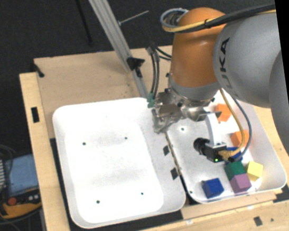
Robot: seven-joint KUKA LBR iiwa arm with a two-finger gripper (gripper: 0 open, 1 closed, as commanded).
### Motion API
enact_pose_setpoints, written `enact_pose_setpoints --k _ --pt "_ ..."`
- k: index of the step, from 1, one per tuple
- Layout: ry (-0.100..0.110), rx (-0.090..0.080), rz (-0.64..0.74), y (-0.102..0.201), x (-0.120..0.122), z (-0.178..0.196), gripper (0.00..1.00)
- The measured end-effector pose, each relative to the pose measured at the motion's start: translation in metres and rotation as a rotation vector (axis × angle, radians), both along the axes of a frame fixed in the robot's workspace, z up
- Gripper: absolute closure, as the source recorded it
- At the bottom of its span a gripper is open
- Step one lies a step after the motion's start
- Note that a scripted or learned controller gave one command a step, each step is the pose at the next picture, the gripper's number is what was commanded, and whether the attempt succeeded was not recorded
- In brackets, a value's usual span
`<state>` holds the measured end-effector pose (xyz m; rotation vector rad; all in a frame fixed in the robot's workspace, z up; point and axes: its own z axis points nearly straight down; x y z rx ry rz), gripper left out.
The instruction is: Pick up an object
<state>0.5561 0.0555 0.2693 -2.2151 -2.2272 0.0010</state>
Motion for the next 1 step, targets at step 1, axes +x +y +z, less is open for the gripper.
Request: enact_pose_setpoints --k 1 --pt "0.001 0.0 0.0 0.0436 -0.0068 -0.0164 1.0"
